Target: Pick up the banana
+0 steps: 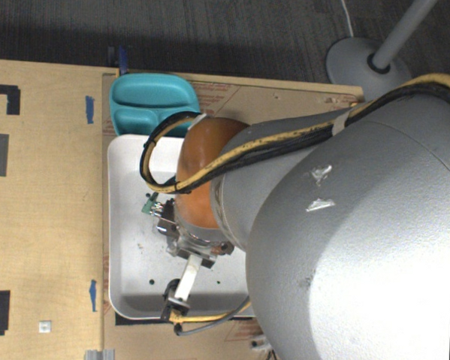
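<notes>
The grey arm (342,234) came in from the right and lay across most of the bench's right side. Its orange band (199,174) hung over the middle of the white bin (126,230). Below the band, the gripper (194,245) pointed down toward the bin floor, nearer the bin's front edge than its far edge. It was seen from above, under the wrist, so whether it was open or shut, and whether it had hold of anything, could not be told.

The arm hid the whole right part of the bin. Because of that, the banana's place, its long axis and the way it pointed could not be told either. The bare floor along the bin's left wall carried only a few small dark specks (152,283) near the front-left corner.

A teal plastic container (154,100) sat at the bin's far-left corner, overlapping the far rim. Whether it rested on the rim or just beyond it was unclear. A black cable loop (147,160) curved out from the wrist above the far-left part of the bin.

The brown bench (43,203) stretched away past the bin's left wall. It bore short blue tape marks (89,110) and black printed marks (9,100) toward its left edge.
</notes>
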`<state>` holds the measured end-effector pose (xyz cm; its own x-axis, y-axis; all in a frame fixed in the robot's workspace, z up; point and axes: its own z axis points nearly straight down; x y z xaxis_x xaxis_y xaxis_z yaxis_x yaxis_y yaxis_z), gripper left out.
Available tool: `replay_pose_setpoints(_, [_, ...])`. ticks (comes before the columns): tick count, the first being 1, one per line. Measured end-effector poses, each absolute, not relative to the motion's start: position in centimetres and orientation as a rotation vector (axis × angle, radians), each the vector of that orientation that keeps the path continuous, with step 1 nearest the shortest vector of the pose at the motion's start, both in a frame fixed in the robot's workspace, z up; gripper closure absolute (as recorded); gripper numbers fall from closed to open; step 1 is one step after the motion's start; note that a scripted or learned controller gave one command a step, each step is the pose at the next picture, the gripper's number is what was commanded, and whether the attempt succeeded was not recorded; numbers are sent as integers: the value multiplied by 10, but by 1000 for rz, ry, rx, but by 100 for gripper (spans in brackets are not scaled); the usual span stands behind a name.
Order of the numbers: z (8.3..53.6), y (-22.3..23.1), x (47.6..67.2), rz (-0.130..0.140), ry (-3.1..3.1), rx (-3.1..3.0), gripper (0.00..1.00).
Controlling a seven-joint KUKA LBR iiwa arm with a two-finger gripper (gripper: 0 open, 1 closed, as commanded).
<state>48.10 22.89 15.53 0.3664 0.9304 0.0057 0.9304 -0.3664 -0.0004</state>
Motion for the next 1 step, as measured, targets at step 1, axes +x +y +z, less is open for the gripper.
replay_pose_setpoints(1, [88, 226, 480, -6, -2424, -1995, 100])
